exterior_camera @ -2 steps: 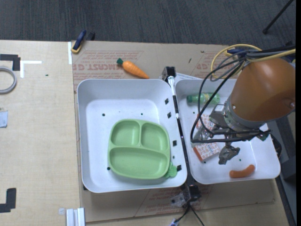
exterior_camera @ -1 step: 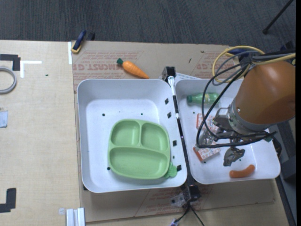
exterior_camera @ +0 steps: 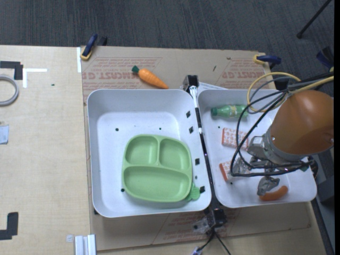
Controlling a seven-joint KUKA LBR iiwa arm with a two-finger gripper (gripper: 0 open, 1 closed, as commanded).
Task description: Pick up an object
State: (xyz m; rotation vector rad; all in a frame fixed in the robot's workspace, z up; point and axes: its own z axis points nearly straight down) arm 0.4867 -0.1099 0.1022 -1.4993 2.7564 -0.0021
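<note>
A cardboard sheet (exterior_camera: 159,68) covers the wooden bench (exterior_camera: 37,158), with dark carpet (exterior_camera: 159,9) at twelve o'clock. In the right bin (exterior_camera: 303,193), the gripper (exterior_camera: 267,185) hangs just above an orange sausage-shaped toy (exterior_camera: 275,194) at five o'clock. A green divided plate (exterior_camera: 157,168) fills the left bin (exterior_camera: 106,142); a toy carrot (exterior_camera: 150,77) lies on the cardboard.

Pale green divided plate (exterior_camera: 157,168), orange carrot (exterior_camera: 151,77), green bottle (exterior_camera: 228,110), white bins (exterior_camera: 101,142).

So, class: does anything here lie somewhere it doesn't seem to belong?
Yes. The toy carrot lies on the cardboard behind the left bin, outside both bins, while the other small items, such as the green bottle, sit inside the right bin.
</note>
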